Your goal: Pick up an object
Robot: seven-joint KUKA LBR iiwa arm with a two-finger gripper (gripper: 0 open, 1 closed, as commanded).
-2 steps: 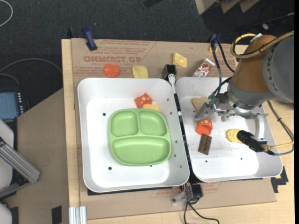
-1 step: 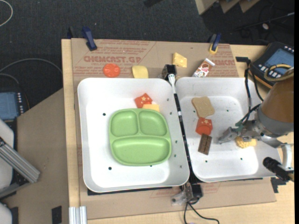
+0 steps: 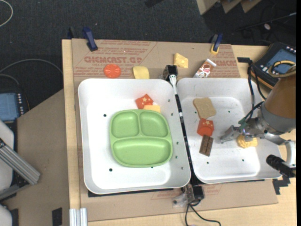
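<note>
Gripper working low in the right bin, beside a small yellow piece.

You are looking at the gripper sitting at the right of the frame in the right bin, and whether it is gripping anything is not something you can tell here. The yellow toy piece is lying touching it, lumpy and small; it is likely behaving as light, stiff plastic, so you would be pinching it across its narrow middle. Left of it, the brown bar and red block are lying together, flat and probably slippery. Farther up, the tan toast slice is resting. The green divided plate is sitting in the left bin.
</note>
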